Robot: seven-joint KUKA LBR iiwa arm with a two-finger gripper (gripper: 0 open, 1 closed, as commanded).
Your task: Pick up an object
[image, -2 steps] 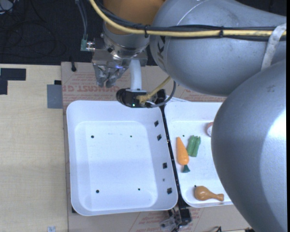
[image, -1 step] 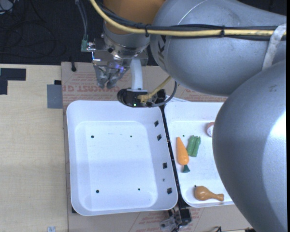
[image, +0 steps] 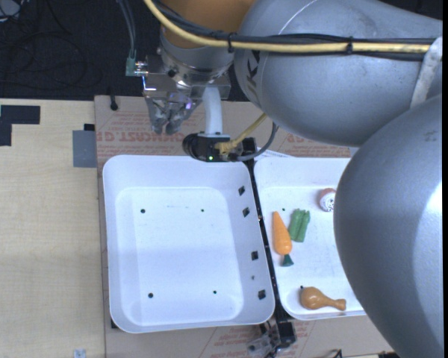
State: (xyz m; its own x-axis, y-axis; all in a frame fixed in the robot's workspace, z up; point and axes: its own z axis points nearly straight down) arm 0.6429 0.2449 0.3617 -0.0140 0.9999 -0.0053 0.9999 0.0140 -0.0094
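Above the far rim of the left bin (image: 119,200), in the camera view, the gripper (image: 168,118) hangs over the cardboard-covered desk (image: 30,222), beyond the bin itself and well apart from every candidate object. Whether its jaws stand open or closed I cannot tell; nothing is visible between them.

All 4 things worth picking lie in the right bin (image: 313,177): an orange carrot (image: 281,235) with a green pepper-like piece (image: 299,224) just beside it, a tan drumstick (image: 321,299) nearer the front rim, and a small round pale object (image: 327,199) partly hidden by the arm (image: 358,66).

My reading is that the pick has not begun: the tool is parked or travelling, not descending on anything. The next move calls for swinging across the divider between the 2 bins, settling over 1 item, and lowering onto it. The drumstick looks the easiest choice, lying alone; the carrot and green piece sit close enough to crowd a grasp.
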